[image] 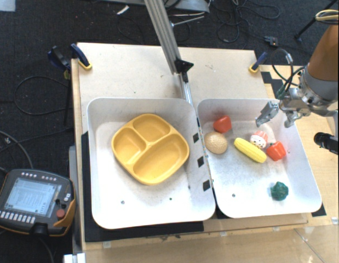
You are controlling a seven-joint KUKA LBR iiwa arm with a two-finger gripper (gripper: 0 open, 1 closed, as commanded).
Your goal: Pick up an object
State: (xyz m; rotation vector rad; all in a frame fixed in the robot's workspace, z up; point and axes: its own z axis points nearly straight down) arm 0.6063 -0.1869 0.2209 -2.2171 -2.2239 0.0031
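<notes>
Claw (279,115) spread open, holding nothing, above right bin (300,196), no legible writing

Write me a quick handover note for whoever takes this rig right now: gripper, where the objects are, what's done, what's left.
Gripper: open, holding nothing, above the right bin's far side.
Right bin: red piece, beige round piece, yellow corn-like piece, white spotted piece, orange-red piece, green piece.
Left bin: yellow divided plate.
Done: no pick yet.
Left: descend, close on one object, lift.
</notes>
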